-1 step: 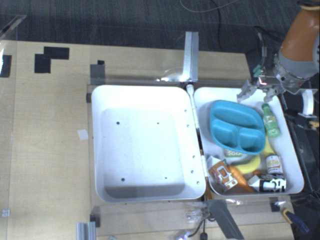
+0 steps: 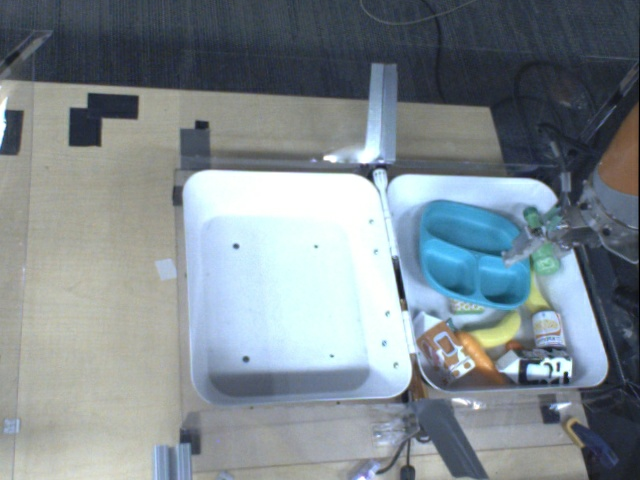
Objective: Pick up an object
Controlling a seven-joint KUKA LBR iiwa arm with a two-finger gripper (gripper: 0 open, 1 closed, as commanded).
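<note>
The right bin holds a blue two-compartment dish, a yellow banana, an orange snack packet, a small brown-capped bottle and a black and white can. My gripper reaches in from the right and hangs low over the dish's right rim. A small green object lies just beneath it, between the dish and the bin wall. Whether the gripper touches the green object I cannot make out.
The left bin lies beside the right one, with a metal post rising behind the seam between them. The arm's body overhangs the right bin's far right corner. Cables trail on the dark floor behind.
</note>
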